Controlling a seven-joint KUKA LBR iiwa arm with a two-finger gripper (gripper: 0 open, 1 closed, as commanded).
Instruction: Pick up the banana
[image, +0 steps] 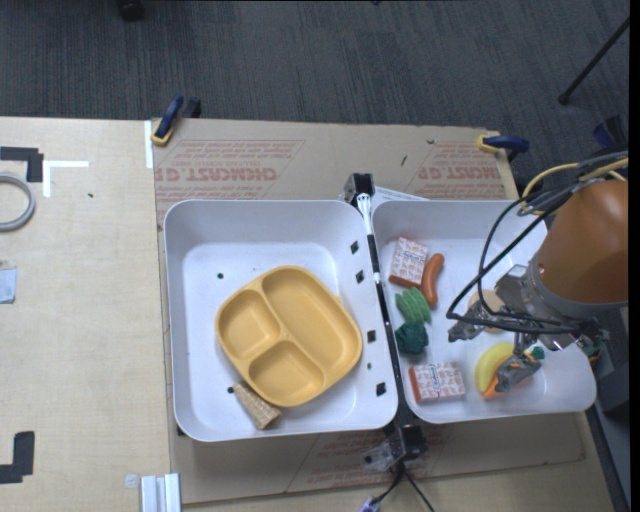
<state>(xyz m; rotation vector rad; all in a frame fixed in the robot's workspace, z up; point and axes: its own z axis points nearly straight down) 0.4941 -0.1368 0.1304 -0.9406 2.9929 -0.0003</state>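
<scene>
The banana (488, 366) lies in the right bin (560, 400) near its front wall, just right of a small patterned box (437, 381) and touching an orange piece (510, 377) on its far side. The claw (527, 352) hangs low just beside the fruit, but cables and the wrist hide it, so I cannot tell whether it is spread or pressed together, nor whether anything is pinched. This looks like the approach or grasp step; next it must centre over the banana and close across its narrow width without catching the orange piece.
</scene>
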